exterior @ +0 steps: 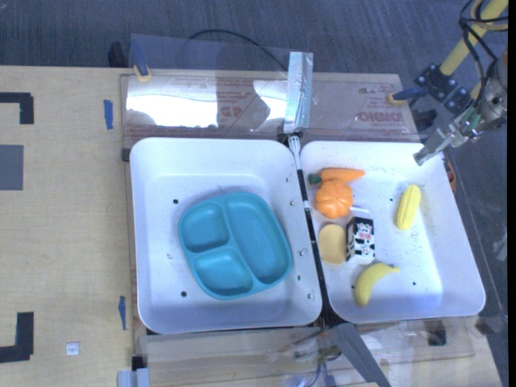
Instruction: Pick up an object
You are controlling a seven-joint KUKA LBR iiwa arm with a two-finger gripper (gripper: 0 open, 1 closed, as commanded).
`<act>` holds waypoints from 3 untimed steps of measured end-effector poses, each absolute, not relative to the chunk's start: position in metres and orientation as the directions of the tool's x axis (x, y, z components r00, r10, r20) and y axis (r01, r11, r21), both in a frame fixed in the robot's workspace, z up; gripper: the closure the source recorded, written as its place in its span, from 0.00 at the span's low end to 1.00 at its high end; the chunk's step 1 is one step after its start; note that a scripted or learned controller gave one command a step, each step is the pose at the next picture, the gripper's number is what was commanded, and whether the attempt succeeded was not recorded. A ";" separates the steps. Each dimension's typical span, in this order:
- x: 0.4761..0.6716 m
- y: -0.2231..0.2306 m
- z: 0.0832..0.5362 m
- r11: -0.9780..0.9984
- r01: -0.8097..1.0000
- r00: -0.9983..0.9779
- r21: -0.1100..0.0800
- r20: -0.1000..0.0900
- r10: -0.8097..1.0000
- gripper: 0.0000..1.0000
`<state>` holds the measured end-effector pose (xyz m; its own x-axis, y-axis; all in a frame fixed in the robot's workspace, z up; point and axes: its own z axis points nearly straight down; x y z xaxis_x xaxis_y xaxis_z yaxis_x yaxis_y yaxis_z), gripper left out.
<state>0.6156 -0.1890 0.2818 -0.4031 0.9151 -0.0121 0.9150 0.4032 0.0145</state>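
Note:
The right bin [463, 289] holds several toy foods. An orange carrot [342, 173] lies at its far left, with an orange pumpkin [334, 199] just below it. A yellow corn cob [408, 206] lies near the right wall. A pale yellow potato-like piece [331, 243] rests beside a small black-and-white cow-patterned carton [361, 239]. A banana [371, 280] lies near the front. My gripper [442, 141] hangs over the bin's far right corner, above and to the right of the corn, apart from every object.
The left bin [153, 168] holds a teal divided plate [234, 244]. A shiny panel [210, 103] and a grey upright post [298, 91] stand behind the bins. Yellow cables [476, 14] trail from the arm at the top right.

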 end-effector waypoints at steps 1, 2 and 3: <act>0.596 -0.224 0.170 0.419 0.908 -0.419 -0.006 0.005 0.908 0.00; 0.616 -0.215 0.097 0.365 0.931 -0.365 0.007 0.005 0.931 0.00; 0.618 -0.217 0.109 0.365 0.931 -0.365 0.010 -0.003 0.931 1.00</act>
